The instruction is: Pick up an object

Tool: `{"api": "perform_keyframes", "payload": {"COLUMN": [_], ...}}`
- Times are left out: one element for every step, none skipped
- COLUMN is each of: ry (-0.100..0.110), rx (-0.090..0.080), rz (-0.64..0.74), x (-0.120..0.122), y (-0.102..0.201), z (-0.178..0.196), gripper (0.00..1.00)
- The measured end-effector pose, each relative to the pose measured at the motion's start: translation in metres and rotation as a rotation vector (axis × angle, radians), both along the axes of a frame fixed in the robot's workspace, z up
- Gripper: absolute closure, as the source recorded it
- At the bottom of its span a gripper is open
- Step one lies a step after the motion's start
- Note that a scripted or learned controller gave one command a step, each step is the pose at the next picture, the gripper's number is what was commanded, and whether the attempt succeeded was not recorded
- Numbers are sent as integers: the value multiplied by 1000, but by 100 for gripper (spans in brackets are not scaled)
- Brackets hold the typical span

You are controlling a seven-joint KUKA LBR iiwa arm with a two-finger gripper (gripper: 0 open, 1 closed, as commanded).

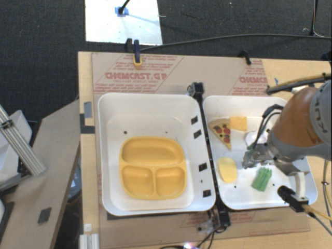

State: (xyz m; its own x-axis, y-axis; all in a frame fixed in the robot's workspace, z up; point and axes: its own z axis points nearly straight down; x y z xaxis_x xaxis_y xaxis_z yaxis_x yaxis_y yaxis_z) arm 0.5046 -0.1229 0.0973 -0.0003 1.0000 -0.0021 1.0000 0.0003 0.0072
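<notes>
So the big stuff first: a worktop [155, 69] covered with tan printed cardboard carries two shallow white bins side by side. The left white bin [111, 113] has a yellow three-compartment plastic tray [153, 166] sitting in the middle of it. The right white bin [244, 204] is where the action is, with the grey arm with its orange band [301, 121] reaching in from the right and hanging over the middle of it.

The gripper [252, 157] is down low in that bin, and honestly I can't tell how it's set from this angle, it's just a dark clump.

Small items around it: a pale yellow rounded piece [227, 169] just to the gripper's left and a bit nearer the camera, long axis running front to back. A green ridged block [262, 179] sits just beside the gripper on the near side, tilted. A toy pizza slice [222, 132] and a yellow cheese-like wedge [238, 123] lie further back. My guess is that the green block or the yellow piece is the closest target.
</notes>
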Motion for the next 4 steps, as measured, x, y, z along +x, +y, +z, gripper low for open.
{"api": "perform_keyframes", "payload": {"ry": [2, 1, -1, 3], "rx": [1, 1, 0, 3], "rz": [4, 5, 5, 10], "x": [0, 9, 8, 40], "y": [10, 15, 12, 66], "z": [52, 99, 163, 152], "gripper": [100, 100, 100, 100]}}
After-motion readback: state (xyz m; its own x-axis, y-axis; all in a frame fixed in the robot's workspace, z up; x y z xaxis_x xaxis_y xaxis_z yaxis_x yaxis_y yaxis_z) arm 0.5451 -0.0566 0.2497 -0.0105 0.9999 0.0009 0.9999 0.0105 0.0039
